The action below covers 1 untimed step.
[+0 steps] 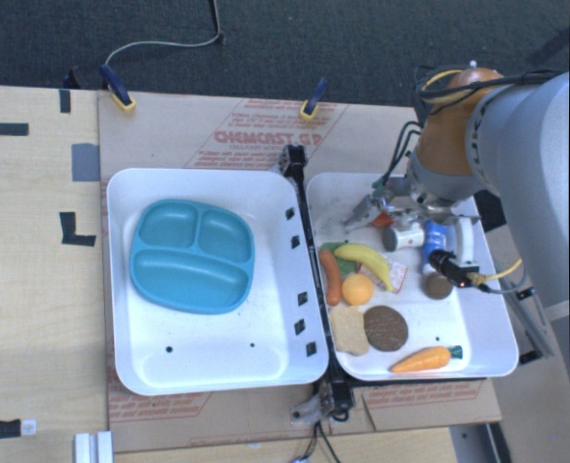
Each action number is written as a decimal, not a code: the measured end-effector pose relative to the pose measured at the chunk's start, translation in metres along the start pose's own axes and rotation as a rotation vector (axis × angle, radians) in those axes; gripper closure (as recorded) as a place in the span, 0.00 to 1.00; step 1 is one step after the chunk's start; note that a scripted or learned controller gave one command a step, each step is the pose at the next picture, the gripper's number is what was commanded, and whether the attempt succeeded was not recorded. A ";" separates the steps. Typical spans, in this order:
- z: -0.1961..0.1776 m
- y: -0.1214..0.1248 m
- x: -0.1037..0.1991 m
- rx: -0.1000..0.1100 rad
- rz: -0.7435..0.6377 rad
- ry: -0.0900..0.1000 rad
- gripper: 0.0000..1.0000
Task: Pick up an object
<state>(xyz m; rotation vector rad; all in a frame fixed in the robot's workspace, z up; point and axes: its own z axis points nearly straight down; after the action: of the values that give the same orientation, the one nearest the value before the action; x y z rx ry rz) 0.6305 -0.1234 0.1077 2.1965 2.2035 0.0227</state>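
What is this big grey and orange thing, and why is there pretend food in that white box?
That big grey and orange thing is a robot arm. It reaches in from the right, and a camera above the bench looks down on it at a slant. At its end is its hand, low over the right bin. I cannot tell if the hand is holding anything.

The right bin holds toy food: a banana, an orange, a carrot, a brown cookie and more. The left bin holds a blue plate with three sections. The robot's job is to pick one thing up.
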 end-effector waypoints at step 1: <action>0.018 0.002 -0.008 0.037 0.002 0.012 0.00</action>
<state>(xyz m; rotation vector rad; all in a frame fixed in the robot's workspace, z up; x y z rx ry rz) 0.6327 -0.1313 0.0900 2.2234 2.2251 -0.0046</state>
